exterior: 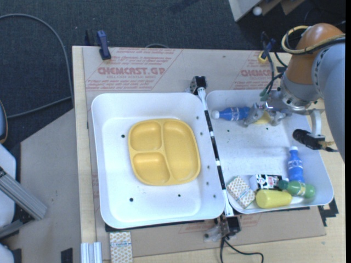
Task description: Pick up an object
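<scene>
My gripper [256, 115] is low over the far part of the right bin [249, 147], under the arm's orange band. It is at the right end of a blue bottle [233, 114] that lies on its side with its white cap pointing left. I cannot tell whether it touches the bottle. A small yellow thing [267, 120] peeks out just beside the gripper, mostly hidden by it.
A second blue bottle [295, 166] lies at the right bin's right side. At its near edge sit a yellow object [272, 199], a green one [300, 189], a black-and-white carton [269, 180] and a checkered packet [240, 191]. The left bin [109, 163] holds a yellow divided plate [163, 150].
</scene>
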Available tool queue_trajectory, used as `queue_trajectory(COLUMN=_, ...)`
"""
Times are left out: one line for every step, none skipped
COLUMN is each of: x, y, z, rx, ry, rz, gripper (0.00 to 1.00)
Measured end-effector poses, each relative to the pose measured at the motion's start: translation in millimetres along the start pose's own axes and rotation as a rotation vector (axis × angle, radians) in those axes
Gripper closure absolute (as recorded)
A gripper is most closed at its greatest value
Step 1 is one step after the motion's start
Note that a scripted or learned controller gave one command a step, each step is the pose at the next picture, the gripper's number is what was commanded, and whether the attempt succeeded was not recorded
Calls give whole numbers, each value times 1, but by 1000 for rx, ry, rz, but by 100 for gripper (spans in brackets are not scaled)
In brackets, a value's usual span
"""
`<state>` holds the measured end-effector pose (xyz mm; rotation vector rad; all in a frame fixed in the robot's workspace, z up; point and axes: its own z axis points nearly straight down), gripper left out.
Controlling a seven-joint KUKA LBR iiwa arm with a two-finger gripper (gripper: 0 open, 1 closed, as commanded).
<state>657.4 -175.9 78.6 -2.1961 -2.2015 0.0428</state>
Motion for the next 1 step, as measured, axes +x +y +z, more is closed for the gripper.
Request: queue_trajectory(x=28, y=-9, z=-4, rx=-32, ry=-3, rz=1, gripper=0)
